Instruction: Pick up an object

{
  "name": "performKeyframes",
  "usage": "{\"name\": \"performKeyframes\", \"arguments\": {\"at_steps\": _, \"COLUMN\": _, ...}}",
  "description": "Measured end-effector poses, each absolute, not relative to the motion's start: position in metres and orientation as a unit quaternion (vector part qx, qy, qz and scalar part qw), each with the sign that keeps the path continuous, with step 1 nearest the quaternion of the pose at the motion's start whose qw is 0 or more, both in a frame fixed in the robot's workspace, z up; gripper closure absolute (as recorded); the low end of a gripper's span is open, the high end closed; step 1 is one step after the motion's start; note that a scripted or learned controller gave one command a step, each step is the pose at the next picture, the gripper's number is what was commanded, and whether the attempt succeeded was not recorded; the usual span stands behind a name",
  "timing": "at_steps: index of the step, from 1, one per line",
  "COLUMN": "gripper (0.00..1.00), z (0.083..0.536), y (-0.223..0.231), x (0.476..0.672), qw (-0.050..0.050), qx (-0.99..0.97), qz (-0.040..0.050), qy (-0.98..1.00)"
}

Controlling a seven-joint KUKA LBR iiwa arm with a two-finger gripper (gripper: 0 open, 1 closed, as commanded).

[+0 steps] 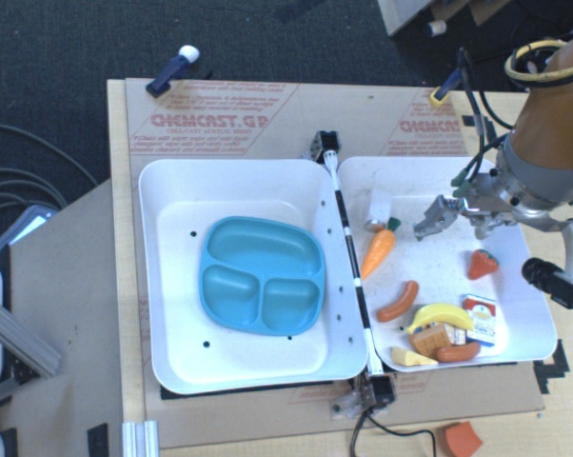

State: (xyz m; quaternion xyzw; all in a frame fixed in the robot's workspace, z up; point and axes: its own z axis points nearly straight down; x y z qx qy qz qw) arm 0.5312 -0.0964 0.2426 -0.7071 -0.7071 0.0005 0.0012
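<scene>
Bench (220,122): two bins; one blue tray (262,275); one carrot (379,248); two sausages.

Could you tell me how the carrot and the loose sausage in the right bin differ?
The carrot is orange and tapered with a green top; the sausage is reddish-brown and rounded at both ends. The carrot lies nearer the divider, the sausage lower, closer to the banana. Both lie flat and slanted in the right bin, untouched by the gripper.

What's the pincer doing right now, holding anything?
Pincer: open, holding nothing, above the right bin near the carrot.
</scene>
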Motion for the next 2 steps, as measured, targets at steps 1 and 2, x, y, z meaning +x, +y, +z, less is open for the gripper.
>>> {"name": "performKeyframes", "arguments": {"at_steps": 1, "gripper": 0.0, "z": 0.138, "y": -0.096, "x": 0.573, "qw": 0.001, "qx": -0.707, "qz": 0.0006, "qy": -0.707}}
{"name": "performKeyframes", "arguments": {"at_steps": 2, "gripper": 0.0, "z": 0.084, "y": -0.092, "x": 0.632, "qw": 0.0, "qx": -0.707, "qz": 0.0002, "qy": -0.707}}
